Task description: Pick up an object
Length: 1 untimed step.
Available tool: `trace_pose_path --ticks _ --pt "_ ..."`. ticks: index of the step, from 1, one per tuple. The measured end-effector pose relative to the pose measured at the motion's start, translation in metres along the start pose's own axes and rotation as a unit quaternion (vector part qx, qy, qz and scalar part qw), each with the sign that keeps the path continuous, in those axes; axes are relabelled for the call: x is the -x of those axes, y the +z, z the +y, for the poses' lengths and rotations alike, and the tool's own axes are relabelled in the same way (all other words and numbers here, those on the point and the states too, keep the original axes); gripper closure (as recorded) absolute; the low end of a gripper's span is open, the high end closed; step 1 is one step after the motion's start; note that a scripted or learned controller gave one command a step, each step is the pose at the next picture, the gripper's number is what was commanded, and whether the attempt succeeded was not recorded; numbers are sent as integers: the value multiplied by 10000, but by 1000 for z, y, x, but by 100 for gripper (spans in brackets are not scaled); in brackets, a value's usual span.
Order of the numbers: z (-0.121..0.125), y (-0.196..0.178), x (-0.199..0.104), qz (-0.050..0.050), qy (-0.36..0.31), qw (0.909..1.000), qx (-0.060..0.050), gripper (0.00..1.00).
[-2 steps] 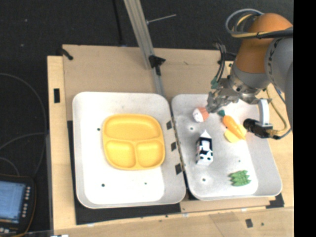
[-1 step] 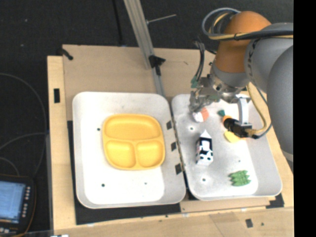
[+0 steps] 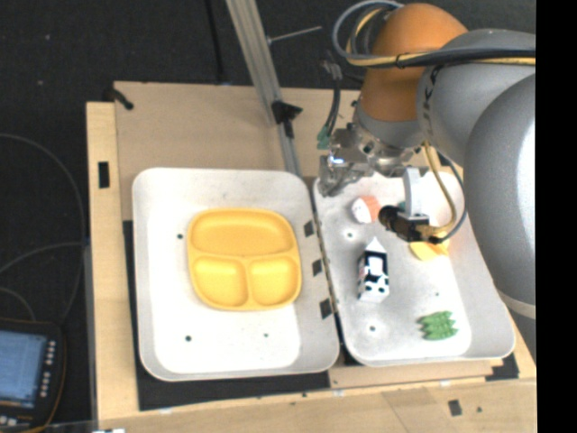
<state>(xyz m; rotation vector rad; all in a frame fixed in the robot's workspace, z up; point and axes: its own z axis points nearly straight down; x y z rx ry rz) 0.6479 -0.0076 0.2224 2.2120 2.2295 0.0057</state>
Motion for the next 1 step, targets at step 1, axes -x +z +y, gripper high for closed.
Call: trace_pose_path --ticks 1 --pt "2 -17 -51 1 1 10000 -2 100"
